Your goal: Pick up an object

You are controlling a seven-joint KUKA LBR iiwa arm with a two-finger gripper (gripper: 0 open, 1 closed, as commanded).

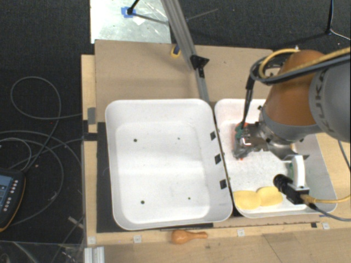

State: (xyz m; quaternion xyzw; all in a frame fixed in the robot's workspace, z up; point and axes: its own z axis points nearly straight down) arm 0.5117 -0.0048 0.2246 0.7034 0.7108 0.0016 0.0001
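Camera view, from above at a slant: KUKA arm (299, 100), grey w/ orange band, reaches in from the right over the right bin (323, 185); its gripper (241, 144) sits low near that bin's left wall, approx. mid-length, but whether it is open or closed, and whether it has hold of anything, can't be told from this angle. Pale yellow object (258, 198), two rounded lobes side by side, lies at the right bin's near edge, apart from the gripper. Left bin (159, 163) adjoins the right one, and a small orange-brown pear-shaped item (188, 235) rests on the bench just in front of the left bin.
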